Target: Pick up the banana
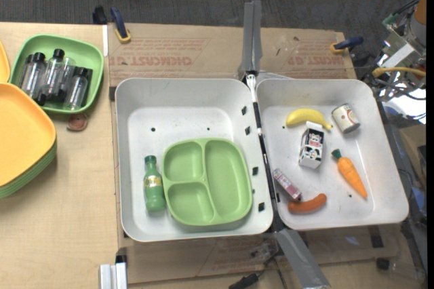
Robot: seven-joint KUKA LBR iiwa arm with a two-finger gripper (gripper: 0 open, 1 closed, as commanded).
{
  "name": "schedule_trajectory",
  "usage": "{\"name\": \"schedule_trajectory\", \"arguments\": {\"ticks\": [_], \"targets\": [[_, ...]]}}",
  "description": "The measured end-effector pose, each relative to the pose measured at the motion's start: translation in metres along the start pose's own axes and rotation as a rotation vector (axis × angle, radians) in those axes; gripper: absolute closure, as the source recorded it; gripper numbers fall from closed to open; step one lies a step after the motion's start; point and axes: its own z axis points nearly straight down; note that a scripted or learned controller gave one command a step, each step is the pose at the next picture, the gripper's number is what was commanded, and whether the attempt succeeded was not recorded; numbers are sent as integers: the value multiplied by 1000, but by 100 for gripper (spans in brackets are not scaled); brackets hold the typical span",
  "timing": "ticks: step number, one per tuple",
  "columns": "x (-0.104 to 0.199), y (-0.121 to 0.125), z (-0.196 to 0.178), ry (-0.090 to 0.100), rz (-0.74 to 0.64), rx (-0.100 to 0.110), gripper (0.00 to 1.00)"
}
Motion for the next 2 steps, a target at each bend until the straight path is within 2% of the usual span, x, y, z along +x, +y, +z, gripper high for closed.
{"name": "schedule_trajectory", "arguments": {"ticks": [1, 2], "targets": [[-18, 1, -78, 31, 281, -8, 100], [-4, 9, 47, 30, 38, -10, 100]]}}
